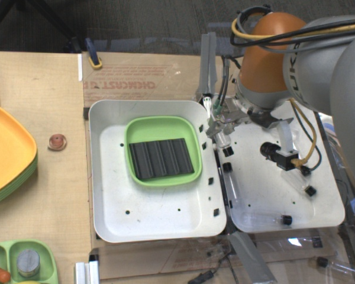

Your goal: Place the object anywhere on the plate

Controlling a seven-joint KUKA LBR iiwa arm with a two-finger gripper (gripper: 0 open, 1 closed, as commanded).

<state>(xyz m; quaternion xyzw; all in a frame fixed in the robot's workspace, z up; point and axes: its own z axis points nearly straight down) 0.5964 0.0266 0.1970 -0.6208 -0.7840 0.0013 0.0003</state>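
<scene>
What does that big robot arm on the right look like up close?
The arm is bulky, rounded and light grey, with a glossy orange band above the wrist. Yellow and black cables loop over it, and dark lettering marks the grey casing.

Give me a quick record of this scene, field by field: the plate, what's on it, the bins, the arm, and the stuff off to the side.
plate: green plate, square with rounded corners, in the left bin
on plate: dark ribbed slab, lying flat
right bin: white, beside the left bin
arm: grey with orange band, over the right bin
gripper: near the rims between the bins
side: yellow plates and a small red knob on the bench at left
</scene>
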